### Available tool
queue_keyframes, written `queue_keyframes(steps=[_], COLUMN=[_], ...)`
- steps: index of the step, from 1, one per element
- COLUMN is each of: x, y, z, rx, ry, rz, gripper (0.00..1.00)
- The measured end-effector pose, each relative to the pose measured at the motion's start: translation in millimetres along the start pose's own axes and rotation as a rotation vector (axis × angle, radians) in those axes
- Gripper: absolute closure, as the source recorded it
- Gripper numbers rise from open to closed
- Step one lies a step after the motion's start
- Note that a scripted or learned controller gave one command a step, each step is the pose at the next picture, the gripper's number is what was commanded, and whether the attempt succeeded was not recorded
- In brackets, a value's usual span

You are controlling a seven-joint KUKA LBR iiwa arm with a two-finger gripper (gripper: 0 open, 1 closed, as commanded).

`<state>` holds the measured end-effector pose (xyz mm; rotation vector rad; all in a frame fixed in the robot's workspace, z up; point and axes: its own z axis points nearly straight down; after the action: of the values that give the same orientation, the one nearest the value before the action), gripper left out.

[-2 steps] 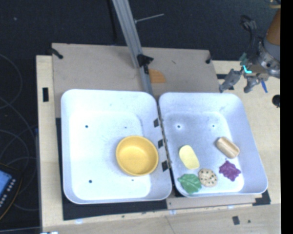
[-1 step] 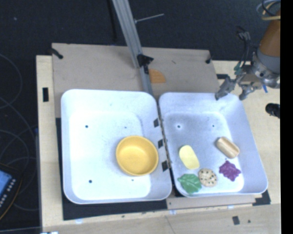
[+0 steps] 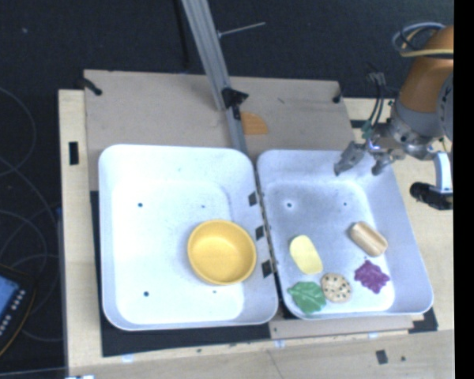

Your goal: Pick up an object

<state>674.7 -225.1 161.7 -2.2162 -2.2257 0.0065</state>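
Two shallow white bins side by side on a pale bench; left bin point(image 3: 126, 212) holding a yellow bowl point(image 3: 221, 252), upright, sitting toward the near right part of its floor, close to the wall shared with the right bin point(image 3: 316, 188).

Five small things gathered in the near half of the right bin: a pale yellow oval piece point(image 3: 305, 253) left of centre; a tan bread roll point(image 3: 367, 238) to its right, lying at a slant; a purple bunch point(image 3: 371, 275) just below the roll; a round speckled cookie point(image 3: 336, 287) between the purple bunch and a green leafy piece point(image 3: 306, 295), which lies tight in the near left corner. Cookie and green piece touching or nearly so (hard to separate at this size); the rest apart from one another.

Gripper point(image 3: 363, 160) poised above the far right corner of the right bin, at the end of the grey arm point(image 3: 423, 85) with its orange band, reaching in from the right; two fingers spread apart, pointing down, nothing between them. Far half of that bin bare beneath it; all five things well apart from the fingers, toward the near side.

Slanting grey metal pole point(image 3: 209, 46) rising from behind the seam between the bins. Small orange patch point(image 3: 253, 123) on the brown board behind the bins. Dark floor with cables around the bench; blue-lit screen point(image 3: 0, 302) at the lower left.
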Motion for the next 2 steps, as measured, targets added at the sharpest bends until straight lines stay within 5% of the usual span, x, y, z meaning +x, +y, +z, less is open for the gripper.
queue_keyframes(steps=[1,2], x=[7,5], y=[2,5], z=[59,42], rx=[0.001,-0.008], ry=[0.001,-0.006], rz=[0.000,-0.004], gripper=[0.00,1.00])
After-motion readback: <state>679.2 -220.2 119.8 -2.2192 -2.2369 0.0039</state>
